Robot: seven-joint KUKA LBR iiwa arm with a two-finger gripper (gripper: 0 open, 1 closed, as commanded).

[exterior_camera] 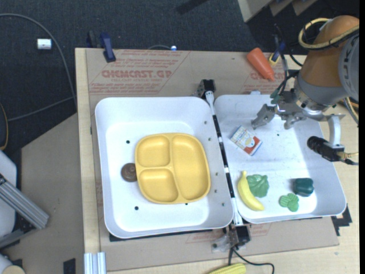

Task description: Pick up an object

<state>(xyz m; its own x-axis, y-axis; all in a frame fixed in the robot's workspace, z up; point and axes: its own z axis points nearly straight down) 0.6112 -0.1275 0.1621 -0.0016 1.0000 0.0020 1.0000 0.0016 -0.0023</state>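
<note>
My gripper hangs over the back of the right bin, its two fingers spread apart and open with nothing between them. A small white and red carton lies just below and left of it. Near the front of that bin lie a yellow banana, a leafy green piece, a small light green piece and a dark green pepper.
The left bin holds a yellow divided plate with a brown disc at its left side. An orange carrot-like item lies on the bench behind the right bin. A black clamp sits between the bins.
</note>
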